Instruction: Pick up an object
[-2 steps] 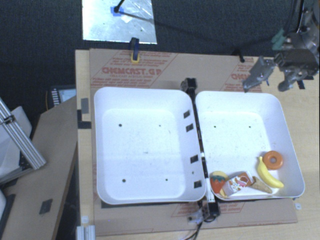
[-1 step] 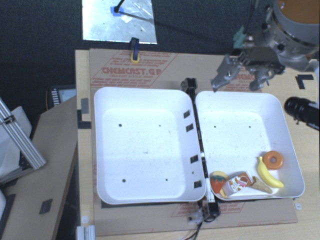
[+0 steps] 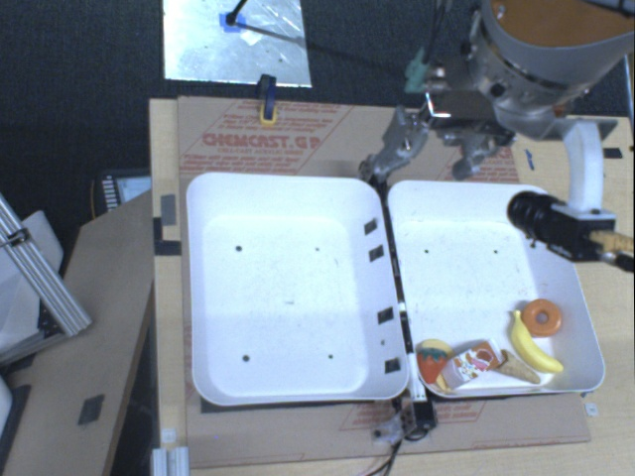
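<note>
The pincer hangs at the upper middle of the frame, over the far rim where the two bins meet, w/ nothing between its fingers; they look spread apart, tho the angle makes the gap hard to judge. The pickable things all sit in the lower right of the frame, crowded into the near corner of the right bin: a banana, an orange ring toy just beside its top end, a small printed packet, a round orange-and-green piece touching the packet, and a tan cone-like bit near the banana. Best bet imo is the ring toy or banana, since they lie a little freer; the packet cluster is tight against the bin wall, so fingers may hit the rim. Come straight down, fingers across the banana's narrow width, and keep off the near wall. The left bin is bare white. Both bins rest on a cardboard sheet on a tan surface; dark carpet beyond, w/ a shiny metal plate at upper left and an aluminium rail at the left edge
</note>
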### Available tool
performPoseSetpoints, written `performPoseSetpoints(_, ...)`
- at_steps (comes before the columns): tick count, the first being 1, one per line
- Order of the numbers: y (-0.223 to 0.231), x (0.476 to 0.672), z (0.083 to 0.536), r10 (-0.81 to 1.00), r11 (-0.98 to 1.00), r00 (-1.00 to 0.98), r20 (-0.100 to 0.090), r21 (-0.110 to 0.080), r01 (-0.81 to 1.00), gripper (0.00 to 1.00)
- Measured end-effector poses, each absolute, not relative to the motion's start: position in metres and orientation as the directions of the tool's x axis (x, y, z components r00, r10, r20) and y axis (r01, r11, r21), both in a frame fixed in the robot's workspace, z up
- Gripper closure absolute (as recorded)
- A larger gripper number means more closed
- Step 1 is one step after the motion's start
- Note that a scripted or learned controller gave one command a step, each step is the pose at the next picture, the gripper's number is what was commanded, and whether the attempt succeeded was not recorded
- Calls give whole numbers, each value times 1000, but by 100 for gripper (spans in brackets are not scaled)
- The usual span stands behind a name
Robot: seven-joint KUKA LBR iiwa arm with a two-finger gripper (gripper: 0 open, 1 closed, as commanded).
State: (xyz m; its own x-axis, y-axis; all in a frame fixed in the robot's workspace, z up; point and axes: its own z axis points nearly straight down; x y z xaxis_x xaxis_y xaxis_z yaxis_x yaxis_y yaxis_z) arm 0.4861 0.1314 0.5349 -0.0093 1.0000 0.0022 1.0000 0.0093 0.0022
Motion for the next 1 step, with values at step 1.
performPoseSetpoints(1, 188, 486, 535, 1000, 10, -10, 3, 2, 1000, 0)
